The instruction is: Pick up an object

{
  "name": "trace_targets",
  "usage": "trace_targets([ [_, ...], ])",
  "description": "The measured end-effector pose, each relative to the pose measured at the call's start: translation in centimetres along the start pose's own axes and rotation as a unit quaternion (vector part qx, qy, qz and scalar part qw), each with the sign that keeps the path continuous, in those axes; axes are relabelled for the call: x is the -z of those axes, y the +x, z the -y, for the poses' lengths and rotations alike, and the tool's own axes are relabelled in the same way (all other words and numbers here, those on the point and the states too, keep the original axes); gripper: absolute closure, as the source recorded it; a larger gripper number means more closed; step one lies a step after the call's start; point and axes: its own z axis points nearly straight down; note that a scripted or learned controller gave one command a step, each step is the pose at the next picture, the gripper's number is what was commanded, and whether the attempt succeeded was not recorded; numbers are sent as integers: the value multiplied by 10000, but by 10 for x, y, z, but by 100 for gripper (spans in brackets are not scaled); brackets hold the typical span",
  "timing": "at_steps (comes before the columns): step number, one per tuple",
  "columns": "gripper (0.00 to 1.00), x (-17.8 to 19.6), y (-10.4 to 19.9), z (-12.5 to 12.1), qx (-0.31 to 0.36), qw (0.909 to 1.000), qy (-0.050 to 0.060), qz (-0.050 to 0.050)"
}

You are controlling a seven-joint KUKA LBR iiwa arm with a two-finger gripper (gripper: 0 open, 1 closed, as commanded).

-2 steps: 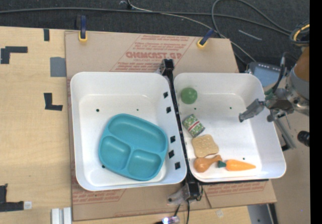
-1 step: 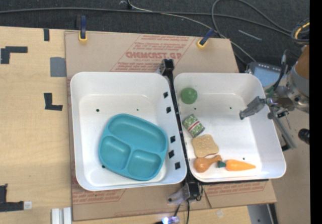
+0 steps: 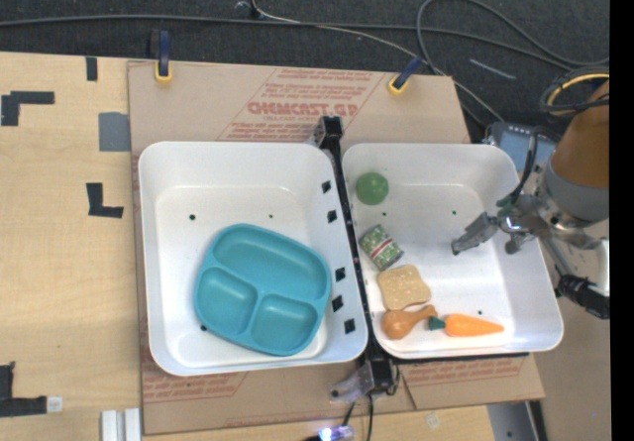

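The right bin (image 3: 515,176) holds several small items along its left and front sides. A green ball (image 3: 372,187) lies near the divider, and below it a small green striped can (image 3: 380,246). A slice of toast (image 3: 404,285) sits further forward, then an orange-brown drumstick-shaped piece (image 3: 401,322) and a carrot (image 3: 468,326) by the front wall. My gripper (image 3: 490,237) hangs over the right half of this bin, open, with nothing between its fingers. It is apart from every item, above and to the right of the carrot.
A teal divided plate (image 3: 263,288) lies in the left bin (image 3: 158,181). A black divider strip (image 3: 342,231) runs between the bins. Cables cross the dark floor behind the bench. Yellow clamps (image 3: 162,70) hold the cardboard sheet at the back.
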Motion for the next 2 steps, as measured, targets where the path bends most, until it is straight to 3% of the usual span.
trace_targets([
  [1, 0, -65, 4, 2, 2, 10000, 2, -3],
  [2, 0, -86, 4, 1, 3, 10000, -37, 18],
])
